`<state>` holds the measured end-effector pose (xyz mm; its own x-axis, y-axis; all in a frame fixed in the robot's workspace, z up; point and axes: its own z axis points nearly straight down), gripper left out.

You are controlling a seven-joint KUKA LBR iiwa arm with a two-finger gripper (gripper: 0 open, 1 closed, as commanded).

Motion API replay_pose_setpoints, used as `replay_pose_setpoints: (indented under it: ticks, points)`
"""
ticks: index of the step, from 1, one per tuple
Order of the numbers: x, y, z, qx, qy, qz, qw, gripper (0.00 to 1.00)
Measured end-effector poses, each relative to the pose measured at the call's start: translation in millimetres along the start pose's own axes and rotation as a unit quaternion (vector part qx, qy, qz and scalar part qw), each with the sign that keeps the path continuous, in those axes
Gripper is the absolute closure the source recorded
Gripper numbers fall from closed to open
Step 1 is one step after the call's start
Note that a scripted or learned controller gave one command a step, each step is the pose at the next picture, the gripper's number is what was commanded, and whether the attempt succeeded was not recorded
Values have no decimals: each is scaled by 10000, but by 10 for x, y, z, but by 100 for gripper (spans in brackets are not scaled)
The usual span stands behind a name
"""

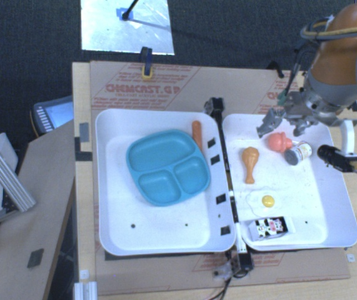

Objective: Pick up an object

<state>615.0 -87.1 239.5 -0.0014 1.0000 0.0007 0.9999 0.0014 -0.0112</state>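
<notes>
The grey arm with its orange band reaches in over the right-hand shallow white bin (337, 220), and the pincer (284, 125) hangs at the bin's far side, fingers spread wide with nothing between them. One finger sits out to the left, the other just behind the small pink rounded toy (279, 142), which lies right beneath the open span. That toy looks like the target, so this reads as the approach step: positioned above, not yet gripping.

Touching the pink toy's right side, or very nearly, is a small tin can with a pale label (297, 152) lying on its side. That's the trouble spot: a finger coming down on that side could nudge the can instead of clearing it.

Nearer the divider lies an orange plastic drumstick (250, 162), below it a flat white fried egg with a yellow yolk (266, 200), and at the near edge a small black-and-white printed box (270, 227). All well apart from the pincer.

Over in the left-hand white bin (112, 230) rests a blue three-compartment plastic plate (167, 167) with an orange carrot-like stick (197, 134) just beyond its far corner, all on the cardboard-covered worktop (134, 86).

Next, I'd judge, a straight drop so the fingers straddle the pink toy, then close and lift.
</notes>
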Motion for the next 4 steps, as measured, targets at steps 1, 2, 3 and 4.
replay_pose_setpoints:
  ticks: [1, 2, 3, 4]
  points:
    - [0, 22, -74, -65, -6, -8, 10000, 0]
    - [78, 2, 523, -40, 0, -2, 10000, 0]
    - [34, -30, 958, -43, -2, 3, 10000, 0]
    - [38, -30, 1482, -38, 0, 6, 10000, 0]
